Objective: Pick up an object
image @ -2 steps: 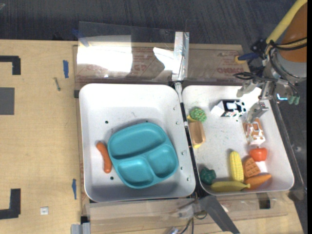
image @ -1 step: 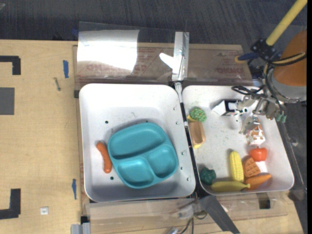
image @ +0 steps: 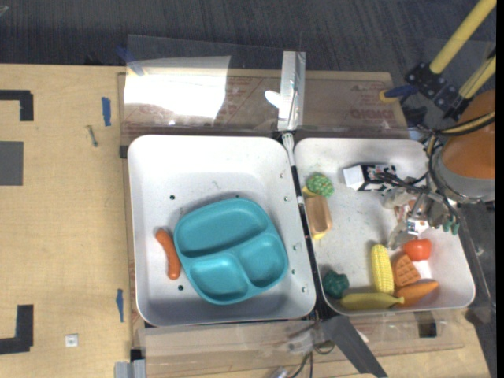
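End effector [image: 409, 223], grip state unclear, hovers at the frame's right over the right bin [image: 358, 152]; it should centre on the corn [image: 382, 267] before descending.

Setting: a robot test lab, not a home or kitchen.
I work at a plywood bench [image: 63, 211] marked with black tape squares [image: 20, 105] and blue tape strips [image: 105, 110]. Two white bins [image: 150, 164] sit side by side behind a clear plastic shield [image: 181, 93]. Toy plastic food [image: 382, 268] and a teal divided plate [image: 228, 249] serve as test pieces. Grey carpet [image: 236, 6] lies beyond.
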`<control>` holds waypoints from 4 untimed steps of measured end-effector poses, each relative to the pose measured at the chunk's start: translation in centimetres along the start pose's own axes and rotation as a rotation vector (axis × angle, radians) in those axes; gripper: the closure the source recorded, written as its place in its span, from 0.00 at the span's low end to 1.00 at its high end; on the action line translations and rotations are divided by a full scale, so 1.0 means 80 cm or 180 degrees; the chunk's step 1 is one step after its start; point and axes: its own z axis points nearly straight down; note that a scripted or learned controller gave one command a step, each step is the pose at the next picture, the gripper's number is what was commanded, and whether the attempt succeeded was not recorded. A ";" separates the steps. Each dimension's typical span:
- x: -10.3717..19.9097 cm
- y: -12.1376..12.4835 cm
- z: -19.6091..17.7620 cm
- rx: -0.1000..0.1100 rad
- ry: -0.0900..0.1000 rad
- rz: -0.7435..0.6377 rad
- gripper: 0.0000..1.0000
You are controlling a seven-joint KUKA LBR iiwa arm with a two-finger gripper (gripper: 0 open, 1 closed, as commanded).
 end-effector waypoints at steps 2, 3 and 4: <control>0.094 0.072 -0.003 -0.0001 -0.0022 -0.0445 0.00; 0.128 0.079 -0.005 0.0004 -0.0062 -0.0344 0.00; 0.126 0.081 -0.015 -0.0001 -0.0061 -0.0349 1.00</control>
